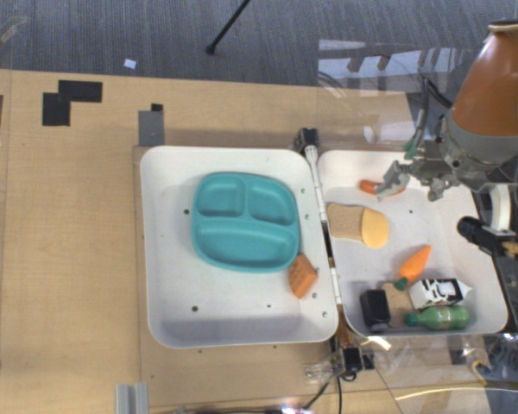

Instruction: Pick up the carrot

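Over the right bin point(492, 317), my arm reaches in from the right; my tool point(412, 182) hangs spread and unladen, the carrot point(413, 265) well below it.

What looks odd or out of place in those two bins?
Little stands out. A brown food piece leans on the teal tray rim instead of lying in a compartment. The carrot lies loose among jumbled items in the right bin.
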### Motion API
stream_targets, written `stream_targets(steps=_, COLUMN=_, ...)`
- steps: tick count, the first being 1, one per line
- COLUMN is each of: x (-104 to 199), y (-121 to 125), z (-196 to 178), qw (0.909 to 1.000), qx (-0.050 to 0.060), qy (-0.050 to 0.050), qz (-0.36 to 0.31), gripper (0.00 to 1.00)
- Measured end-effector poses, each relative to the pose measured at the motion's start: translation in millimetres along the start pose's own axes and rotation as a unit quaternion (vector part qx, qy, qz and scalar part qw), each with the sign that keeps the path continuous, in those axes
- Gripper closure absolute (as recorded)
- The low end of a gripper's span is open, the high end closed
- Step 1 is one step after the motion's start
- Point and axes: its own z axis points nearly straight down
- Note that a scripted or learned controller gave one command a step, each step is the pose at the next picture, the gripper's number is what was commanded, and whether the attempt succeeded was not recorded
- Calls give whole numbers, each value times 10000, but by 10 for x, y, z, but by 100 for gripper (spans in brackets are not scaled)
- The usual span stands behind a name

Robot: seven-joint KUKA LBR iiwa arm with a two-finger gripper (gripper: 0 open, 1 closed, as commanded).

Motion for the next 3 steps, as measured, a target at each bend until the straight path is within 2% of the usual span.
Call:
stream_targets(steps=1, x=-226, y=-183, z=1422, qw=9955, qx=-40, qy=-9, qz=-945, gripper=0)
stream_targets(steps=2, x=-865, y=-813, z=1417, qw=9813, qx=-31, qy=-36, qz=-1923, gripper=0)
stream_targets(steps=3, x=-823, y=-760, z=1295, qw=9807, qx=-88, qy=-29, qz=-1953, gripper=100)
